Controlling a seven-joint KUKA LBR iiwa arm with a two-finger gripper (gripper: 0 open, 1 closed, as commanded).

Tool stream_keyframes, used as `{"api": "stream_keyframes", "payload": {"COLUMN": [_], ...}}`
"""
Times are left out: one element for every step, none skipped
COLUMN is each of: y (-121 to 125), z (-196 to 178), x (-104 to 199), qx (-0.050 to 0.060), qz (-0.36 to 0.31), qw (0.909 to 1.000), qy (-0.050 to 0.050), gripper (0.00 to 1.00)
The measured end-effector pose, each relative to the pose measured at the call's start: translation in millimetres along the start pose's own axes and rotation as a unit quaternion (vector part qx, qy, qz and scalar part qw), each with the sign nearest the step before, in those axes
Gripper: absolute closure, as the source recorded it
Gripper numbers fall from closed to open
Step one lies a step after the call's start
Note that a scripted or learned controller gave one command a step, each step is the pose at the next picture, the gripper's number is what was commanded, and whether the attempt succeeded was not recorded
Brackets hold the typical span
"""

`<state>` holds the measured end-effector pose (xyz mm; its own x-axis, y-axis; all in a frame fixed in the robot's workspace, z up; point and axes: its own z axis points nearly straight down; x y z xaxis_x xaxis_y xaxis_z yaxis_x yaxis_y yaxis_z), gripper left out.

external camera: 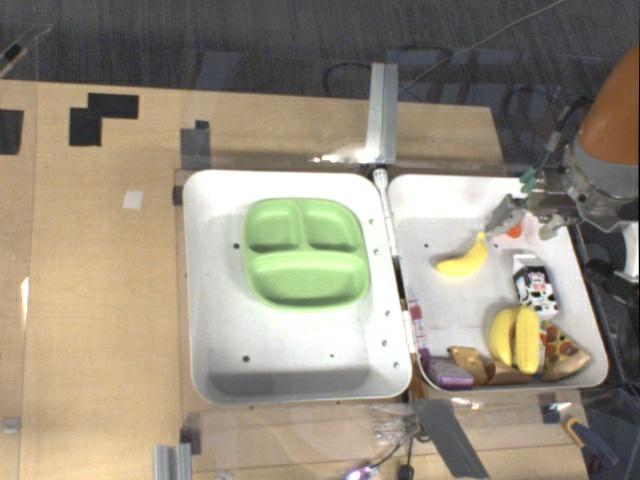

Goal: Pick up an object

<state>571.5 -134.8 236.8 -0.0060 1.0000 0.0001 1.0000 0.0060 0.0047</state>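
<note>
Gripper [530,213] is hanging over the right bin [440,298] at about two o'clock, its two fingers parted and carrying nothing — one tip is reaching toward the small banana, the other is sitting nearer the bin's far wall. Just beside the fingers something small and orange-red is showing, too blurred to name.

Lying nearest is the small banana [463,260], a curved yellow piece resting on bare white floor at roughly eight o'clock from the gripper, near but apart from it. It is looking like a light toy fruit, probably smooth and rigid, so it may be inclined to slip or spin under the pads; taking it across the thick middle of the curve, jaws square to its length, seems the safest hold.

Crowding the bin's five o'clock corner are a yellow corn cob [516,339], a pizza slice [562,352] and a black-and-white carton [534,286] — harder pickings.
</note>
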Motion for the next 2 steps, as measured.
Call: {"api": "stream_keyframes", "payload": {"y": [15.5,17.5], "z": [140.8,129.0], "x": [-3.5,-2.9], "qx": [-0.001,-0.004], "qz": [-0.095,-0.095], "qw": [0.9955,0.9955], "qy": [0.000,-0.001], "gripper": [0.00,1.00]}}
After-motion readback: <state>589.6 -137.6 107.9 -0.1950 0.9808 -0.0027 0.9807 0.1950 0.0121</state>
